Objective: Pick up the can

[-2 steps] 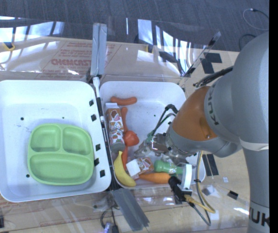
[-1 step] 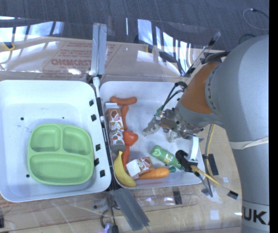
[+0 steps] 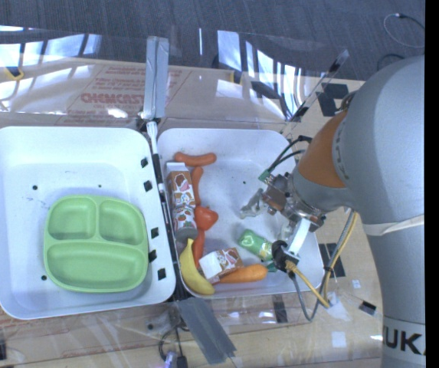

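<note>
A brown can [image 3: 181,196] with a printed label lies on its side in the right bin [image 3: 227,140], along the bin's left wall, with its grey end toward the front. My gripper [image 3: 253,204] hangs over the middle of that bin, well to the right of the can and apart from it. Nothing shows in the gripper. The grey arm with its orange band [image 3: 322,159] reaches in from the right.
Around the can lie a sausage [image 3: 194,159], a red piece [image 3: 204,219], a banana [image 3: 191,271], a small carton [image 3: 221,262], a carrot [image 3: 244,274] and a green container [image 3: 256,244]. The left bin [image 3: 20,159] holds a green divided plate [image 3: 95,244].
</note>
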`<state>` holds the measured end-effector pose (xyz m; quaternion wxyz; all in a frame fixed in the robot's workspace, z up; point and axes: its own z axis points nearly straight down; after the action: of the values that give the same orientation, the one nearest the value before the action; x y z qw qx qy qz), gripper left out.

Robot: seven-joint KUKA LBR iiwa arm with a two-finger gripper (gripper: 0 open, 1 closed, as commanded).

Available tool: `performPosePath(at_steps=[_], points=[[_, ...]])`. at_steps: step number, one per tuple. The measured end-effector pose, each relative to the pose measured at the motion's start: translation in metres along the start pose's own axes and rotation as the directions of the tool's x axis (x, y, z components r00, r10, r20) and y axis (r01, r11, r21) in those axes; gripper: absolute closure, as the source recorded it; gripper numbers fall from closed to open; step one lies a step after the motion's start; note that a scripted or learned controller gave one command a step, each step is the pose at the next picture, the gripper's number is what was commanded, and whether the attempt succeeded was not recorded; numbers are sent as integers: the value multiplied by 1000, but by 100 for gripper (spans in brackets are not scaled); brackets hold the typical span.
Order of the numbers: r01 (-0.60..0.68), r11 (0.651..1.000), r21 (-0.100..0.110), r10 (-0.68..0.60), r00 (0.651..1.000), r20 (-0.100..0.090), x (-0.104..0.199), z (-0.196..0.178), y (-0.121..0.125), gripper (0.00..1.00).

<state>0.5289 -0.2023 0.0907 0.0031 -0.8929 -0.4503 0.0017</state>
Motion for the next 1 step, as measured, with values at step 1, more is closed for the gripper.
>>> performPosePath(at_steps=[1], points=[[-175,985,-3,175,985,-1,30,-15,39,0]])
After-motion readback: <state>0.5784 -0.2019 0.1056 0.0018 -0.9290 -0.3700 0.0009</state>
